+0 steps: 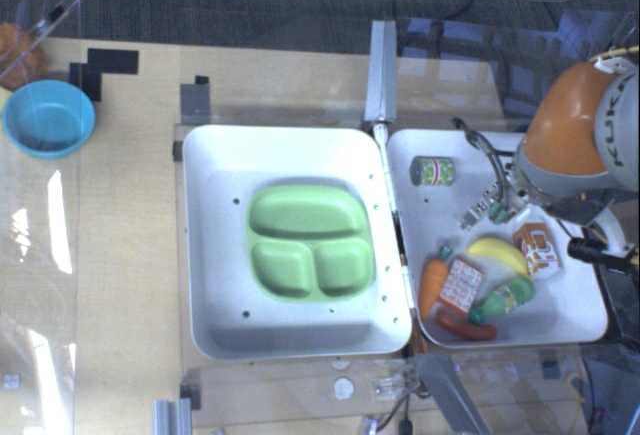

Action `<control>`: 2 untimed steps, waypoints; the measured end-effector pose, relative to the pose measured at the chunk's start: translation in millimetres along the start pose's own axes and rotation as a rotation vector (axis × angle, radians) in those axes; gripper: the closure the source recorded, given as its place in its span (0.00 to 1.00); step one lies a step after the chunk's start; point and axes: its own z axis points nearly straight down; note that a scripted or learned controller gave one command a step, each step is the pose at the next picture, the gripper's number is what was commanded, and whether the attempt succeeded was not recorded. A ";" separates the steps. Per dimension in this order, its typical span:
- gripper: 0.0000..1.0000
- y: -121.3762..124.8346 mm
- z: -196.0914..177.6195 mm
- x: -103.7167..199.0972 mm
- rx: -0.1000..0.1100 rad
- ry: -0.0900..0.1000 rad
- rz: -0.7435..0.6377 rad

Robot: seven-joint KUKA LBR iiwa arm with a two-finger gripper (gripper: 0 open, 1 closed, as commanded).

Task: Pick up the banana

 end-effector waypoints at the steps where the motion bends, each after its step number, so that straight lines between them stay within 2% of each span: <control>1: 0.00 0.0 0.0 0.1 0.000 0.000 0.000; 2: 0.00 -22.8 -84.4 -70.9 0.010 0.004 -0.065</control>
